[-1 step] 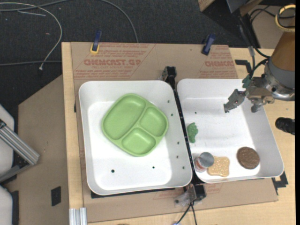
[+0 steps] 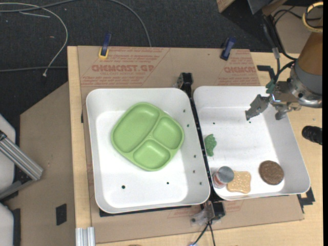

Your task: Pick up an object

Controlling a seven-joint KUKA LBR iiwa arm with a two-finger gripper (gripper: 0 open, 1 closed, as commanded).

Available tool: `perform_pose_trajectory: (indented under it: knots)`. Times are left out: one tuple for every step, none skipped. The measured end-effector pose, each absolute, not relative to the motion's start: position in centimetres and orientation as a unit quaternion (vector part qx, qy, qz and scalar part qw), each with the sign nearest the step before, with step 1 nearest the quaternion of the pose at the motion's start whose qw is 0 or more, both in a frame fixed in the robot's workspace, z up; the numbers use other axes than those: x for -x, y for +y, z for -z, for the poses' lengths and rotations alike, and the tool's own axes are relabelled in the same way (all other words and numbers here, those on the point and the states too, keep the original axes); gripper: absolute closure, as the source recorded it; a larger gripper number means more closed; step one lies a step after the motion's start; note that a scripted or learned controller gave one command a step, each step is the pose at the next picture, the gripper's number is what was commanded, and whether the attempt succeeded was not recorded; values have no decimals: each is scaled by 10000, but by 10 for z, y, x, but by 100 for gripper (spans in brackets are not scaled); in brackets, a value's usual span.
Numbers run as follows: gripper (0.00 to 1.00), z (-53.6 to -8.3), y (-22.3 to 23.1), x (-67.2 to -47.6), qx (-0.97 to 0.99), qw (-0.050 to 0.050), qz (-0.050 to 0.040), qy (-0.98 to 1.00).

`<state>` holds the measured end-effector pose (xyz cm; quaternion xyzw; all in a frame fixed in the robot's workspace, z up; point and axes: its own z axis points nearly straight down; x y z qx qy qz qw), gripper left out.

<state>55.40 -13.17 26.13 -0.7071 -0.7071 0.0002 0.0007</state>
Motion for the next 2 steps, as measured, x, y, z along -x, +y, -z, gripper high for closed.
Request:
perform_pose_trajectory:
  knots:
    - [0,-207,-123,-547,7071,36,-15,-7071]
    - [0,-167,-123,-548,7072,13,-2,-7070]
